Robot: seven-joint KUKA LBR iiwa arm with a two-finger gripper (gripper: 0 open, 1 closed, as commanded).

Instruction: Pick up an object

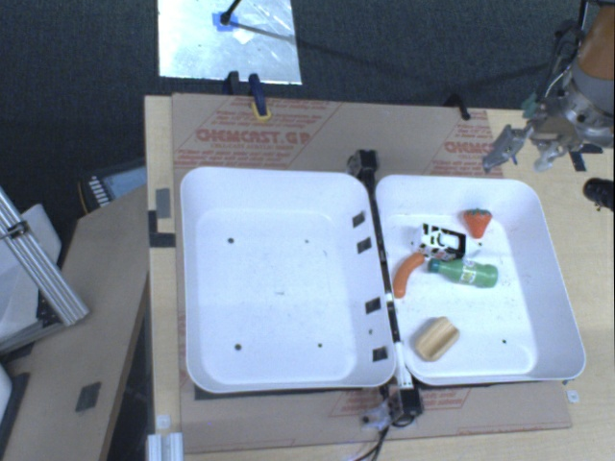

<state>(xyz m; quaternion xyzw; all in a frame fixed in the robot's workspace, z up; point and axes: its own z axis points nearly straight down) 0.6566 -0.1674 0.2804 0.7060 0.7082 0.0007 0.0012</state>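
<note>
The right bin (538, 286) holds several small objects. A red strawberry-like toy (478, 222) lies near its far edge. A black and white item (441, 240) sits beside it, with a green bottle (465, 273) just in front. An orange sausage-shaped piece (407, 272) lies by the bin's left wall. A tan bread-like block (434, 338) rests nearer the front. My gripper (524, 152) hangs above the bench behind the right bin's far right corner, its two fingers spread apart with nothing between them.
The left bin (279, 277) stands next to the right one, joined by black clips along the middle. Both rest on a cardboard sheet (288, 133). A shiny metal plate (228, 27) lies on the dark floor at the back. An aluminium rail (38, 267) stands at the left.
</note>
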